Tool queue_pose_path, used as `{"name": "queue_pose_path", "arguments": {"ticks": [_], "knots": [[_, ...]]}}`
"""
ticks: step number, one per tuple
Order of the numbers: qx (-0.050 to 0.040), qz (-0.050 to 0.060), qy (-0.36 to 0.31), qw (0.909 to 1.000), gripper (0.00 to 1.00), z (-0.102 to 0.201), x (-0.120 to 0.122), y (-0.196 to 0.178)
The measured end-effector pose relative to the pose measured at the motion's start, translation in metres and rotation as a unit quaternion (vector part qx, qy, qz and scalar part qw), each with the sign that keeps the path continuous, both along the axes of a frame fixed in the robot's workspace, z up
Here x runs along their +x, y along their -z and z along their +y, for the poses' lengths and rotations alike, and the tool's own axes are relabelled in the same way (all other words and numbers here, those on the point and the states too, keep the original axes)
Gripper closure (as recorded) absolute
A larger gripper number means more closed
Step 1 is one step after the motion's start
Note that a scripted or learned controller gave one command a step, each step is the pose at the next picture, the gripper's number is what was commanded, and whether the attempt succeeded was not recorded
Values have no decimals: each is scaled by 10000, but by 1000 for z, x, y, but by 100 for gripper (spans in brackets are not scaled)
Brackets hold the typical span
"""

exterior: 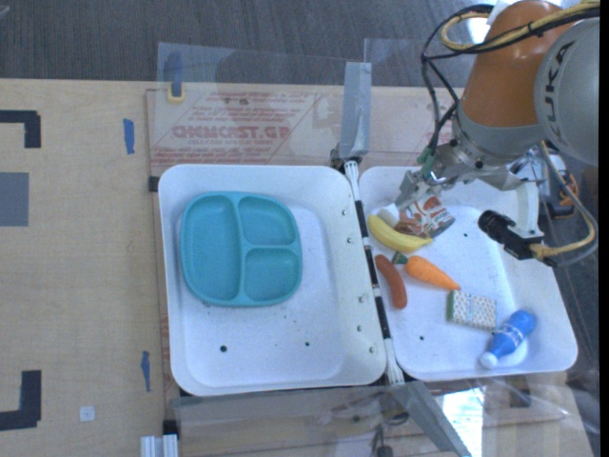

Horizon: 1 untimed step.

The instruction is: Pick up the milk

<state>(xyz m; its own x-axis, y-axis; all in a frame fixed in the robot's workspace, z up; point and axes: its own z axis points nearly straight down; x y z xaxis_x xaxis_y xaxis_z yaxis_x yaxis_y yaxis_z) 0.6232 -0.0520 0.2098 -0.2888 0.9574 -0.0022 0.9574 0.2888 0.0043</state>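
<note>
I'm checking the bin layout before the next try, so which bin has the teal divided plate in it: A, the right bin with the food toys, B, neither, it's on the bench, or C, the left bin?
C: the teal divided plate lies flat inside the left bin, apart from the banana and carrot in the right bin.

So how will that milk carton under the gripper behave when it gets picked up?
The milk carton lies tilted against the banana, so it may shift when touched. It looks like a small toy, probably light. Its flat faces should resist rolling.
</note>
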Motion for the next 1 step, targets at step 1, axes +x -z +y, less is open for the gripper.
{"name": "queue_pose_path", "arguments": {"ticks": [1], "knots": [[3,25,-1508,9886,100,74,-12,25]]}}
